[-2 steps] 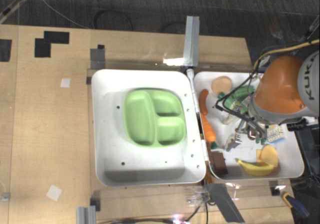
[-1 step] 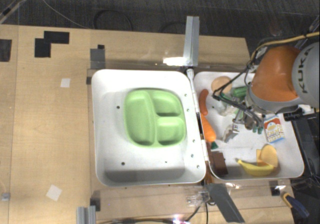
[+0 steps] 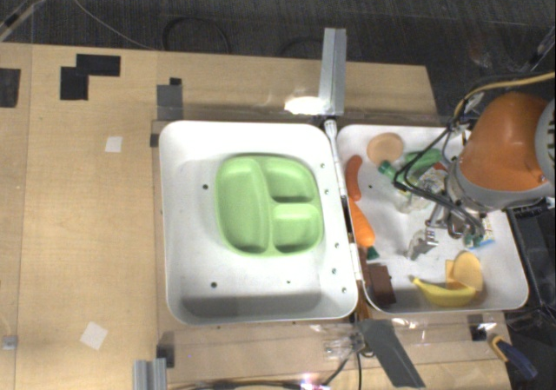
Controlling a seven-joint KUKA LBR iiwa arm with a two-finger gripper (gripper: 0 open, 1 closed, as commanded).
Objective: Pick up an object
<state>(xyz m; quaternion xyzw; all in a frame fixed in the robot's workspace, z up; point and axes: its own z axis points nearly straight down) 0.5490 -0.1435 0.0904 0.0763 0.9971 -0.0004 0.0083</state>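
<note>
We see 2 white bins side by side on the wooden surface (image 3: 78, 232). The left bin (image 3: 187, 293) holds a green divided plate (image 3: 265, 204), lying flat in its middle. The right bin (image 3: 512, 288) carries the candidates for picking: a red sausage (image 3: 354, 175) and an orange carrot (image 3: 361, 225) along its left wall, a brown block (image 3: 380, 282) in the near left corner, a banana (image 3: 445, 292) along the near wall, a tan round piece (image 3: 385, 148) at the far side and a yellow slice (image 3: 466, 269) just beside the banana. The arm (image 3: 502, 145) hangs over this bin, presumably because the loose objects lie there. Its end effector (image 3: 426, 242) sits low above bare floor between carrot and banana; we cannot tell its state, and nothing shows in it.
</note>
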